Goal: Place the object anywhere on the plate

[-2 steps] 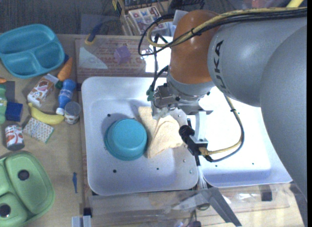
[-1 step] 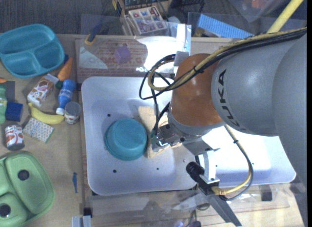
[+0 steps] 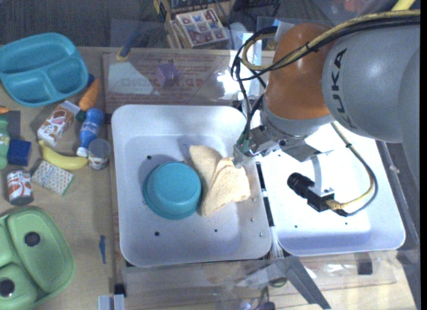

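Note:
A round blue plate (image 3: 173, 189) lies in the left bin (image 3: 133, 129), left of its middle. Beside it on the right lies a tan, bread-like object (image 3: 220, 181) in two folded pieces, its left edge touching the plate's rim. The gripper (image 3: 241, 153) hangs under the grey and orange arm (image 3: 300, 82), low over the divide between the bins. Its tip is at the tan object's upper right corner, and the wrist hides much of the gripper there.
A black cylinder on a yellow cable (image 3: 308, 191) hangs over the right bin (image 3: 373, 229). Left of the bins lie a teal divided tray (image 3: 43, 69), a banana (image 3: 60, 158), a blue bottle (image 3: 88, 131), small cans and a green tray (image 3: 30, 255). Boxes stand at the back.

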You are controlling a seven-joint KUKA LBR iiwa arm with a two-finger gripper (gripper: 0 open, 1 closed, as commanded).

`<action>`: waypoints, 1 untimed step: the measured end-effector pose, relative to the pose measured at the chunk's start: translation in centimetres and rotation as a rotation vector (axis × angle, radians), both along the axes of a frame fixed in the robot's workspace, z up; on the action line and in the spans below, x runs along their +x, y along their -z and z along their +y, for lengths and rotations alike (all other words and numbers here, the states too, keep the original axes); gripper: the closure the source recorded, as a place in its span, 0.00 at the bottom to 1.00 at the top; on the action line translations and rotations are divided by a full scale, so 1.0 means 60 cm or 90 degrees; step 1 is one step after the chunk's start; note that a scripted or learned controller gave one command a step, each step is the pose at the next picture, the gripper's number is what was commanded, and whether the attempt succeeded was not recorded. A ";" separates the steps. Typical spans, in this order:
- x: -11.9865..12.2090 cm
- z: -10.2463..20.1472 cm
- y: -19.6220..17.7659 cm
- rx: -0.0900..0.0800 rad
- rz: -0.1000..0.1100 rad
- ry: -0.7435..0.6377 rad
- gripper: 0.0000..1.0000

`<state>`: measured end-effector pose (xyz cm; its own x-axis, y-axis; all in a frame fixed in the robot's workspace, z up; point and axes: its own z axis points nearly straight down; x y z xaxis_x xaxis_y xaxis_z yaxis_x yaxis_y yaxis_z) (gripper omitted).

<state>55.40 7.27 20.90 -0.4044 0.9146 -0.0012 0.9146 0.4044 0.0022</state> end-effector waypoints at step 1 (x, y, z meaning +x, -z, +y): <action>0.080 0.086 0.111 0.000 -0.001 0.031 1.00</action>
<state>60.18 12.44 14.25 -0.3593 0.9332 -0.0011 0.9332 0.3593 0.0036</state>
